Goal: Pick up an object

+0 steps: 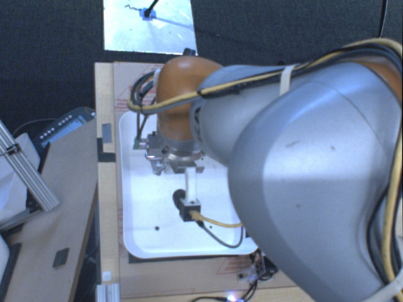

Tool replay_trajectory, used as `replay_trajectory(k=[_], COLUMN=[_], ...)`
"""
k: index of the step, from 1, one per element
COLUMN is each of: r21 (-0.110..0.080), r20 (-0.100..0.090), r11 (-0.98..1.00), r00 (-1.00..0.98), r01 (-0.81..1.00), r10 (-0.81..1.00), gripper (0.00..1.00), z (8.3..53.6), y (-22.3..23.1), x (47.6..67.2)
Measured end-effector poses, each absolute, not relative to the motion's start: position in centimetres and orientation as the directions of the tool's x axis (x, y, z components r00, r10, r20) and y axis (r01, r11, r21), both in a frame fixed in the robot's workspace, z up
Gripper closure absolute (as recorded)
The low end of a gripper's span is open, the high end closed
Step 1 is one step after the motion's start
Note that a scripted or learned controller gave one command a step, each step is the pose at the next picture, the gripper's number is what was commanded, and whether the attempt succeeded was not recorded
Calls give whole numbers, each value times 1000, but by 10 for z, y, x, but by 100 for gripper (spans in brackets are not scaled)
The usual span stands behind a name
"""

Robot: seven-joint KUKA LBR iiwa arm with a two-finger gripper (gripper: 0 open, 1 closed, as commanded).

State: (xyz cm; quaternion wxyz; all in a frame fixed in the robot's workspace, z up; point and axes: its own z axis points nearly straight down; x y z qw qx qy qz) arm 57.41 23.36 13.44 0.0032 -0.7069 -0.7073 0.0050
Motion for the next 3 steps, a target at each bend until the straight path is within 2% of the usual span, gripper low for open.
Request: replay_trajectory(k=[1, 2, 3], r21=[-5, 12, 19], r20=[1, 8, 9], r11=[0, 8, 5], r00=[0, -8, -6], r01=[1000, 1000, 1000], r10=[1000, 1000, 1000], gripper=[100, 100, 100], z=[182, 298, 461], y=[205, 237, 234], x=[483, 488, 500])
